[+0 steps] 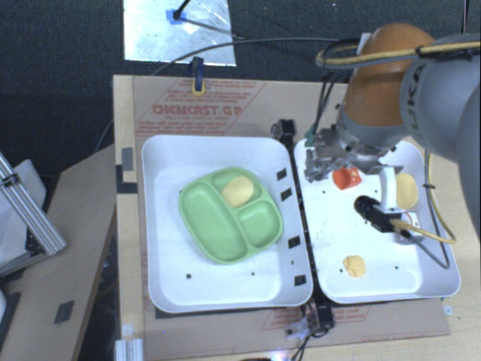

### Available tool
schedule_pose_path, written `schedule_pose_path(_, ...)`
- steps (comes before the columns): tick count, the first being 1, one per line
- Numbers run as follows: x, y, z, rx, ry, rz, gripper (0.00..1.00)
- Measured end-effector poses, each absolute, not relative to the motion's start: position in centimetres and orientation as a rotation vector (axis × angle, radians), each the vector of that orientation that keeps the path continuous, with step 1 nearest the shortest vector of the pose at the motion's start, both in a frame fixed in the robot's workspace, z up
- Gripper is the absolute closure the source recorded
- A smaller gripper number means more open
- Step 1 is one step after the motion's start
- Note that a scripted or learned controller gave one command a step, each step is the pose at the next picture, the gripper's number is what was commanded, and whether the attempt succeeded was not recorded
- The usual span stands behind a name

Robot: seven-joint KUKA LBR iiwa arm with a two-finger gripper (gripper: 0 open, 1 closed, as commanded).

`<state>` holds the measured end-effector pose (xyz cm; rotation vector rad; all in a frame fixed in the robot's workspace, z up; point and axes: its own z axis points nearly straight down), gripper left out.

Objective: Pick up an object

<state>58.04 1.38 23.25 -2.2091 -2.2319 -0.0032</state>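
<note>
In the right bin (421, 280), my gripper (325, 165) hangs near the far left corner, just left of a small red object (347, 177). Whether that red object sits between the fingers is hidden by the wrist. A pale yellow object (406, 189) lies by the right wall, and a small yellow piece (354, 265) rests near the front of the same bin. In the left bin (169, 277) a green divided plate (225, 220) carries a yellow object (239, 191) in its far compartment.
The two bins meet along a dark divider with clips (297, 209). Brown cardboard (199, 107) lies behind the bins, and a metal frame (30, 213) stands at the left. The arm's bulk covers the right bin's far side.
</note>
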Motion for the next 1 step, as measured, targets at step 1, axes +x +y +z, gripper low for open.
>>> schedule_pose_path(1, 56.68, 6.43, 22.06, -2.209, -2.231, -0.003, 1.0)
